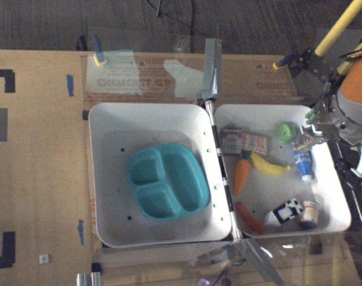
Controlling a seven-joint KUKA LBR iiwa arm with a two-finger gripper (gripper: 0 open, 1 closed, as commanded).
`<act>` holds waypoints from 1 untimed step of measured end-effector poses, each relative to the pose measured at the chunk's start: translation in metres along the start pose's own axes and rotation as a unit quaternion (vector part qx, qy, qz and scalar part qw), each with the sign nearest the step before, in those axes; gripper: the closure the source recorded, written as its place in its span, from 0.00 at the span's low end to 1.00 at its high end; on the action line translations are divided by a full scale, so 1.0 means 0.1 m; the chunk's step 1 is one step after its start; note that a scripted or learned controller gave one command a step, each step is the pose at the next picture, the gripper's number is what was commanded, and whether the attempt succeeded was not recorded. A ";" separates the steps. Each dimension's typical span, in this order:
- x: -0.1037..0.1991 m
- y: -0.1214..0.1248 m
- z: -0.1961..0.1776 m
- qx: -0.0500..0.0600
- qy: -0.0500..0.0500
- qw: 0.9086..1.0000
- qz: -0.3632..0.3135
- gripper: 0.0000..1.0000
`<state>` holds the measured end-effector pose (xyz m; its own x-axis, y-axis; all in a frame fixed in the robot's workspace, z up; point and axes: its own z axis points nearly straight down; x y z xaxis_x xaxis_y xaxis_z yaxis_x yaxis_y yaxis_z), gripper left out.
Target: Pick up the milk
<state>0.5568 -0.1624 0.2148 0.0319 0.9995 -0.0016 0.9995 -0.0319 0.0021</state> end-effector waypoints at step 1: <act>0.01 0.00 0.00 0.000 0.000 1.000 -0.001 0.00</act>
<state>0.5569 -0.1617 0.2147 0.0306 0.9995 -0.0012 0.9995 -0.0306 0.0013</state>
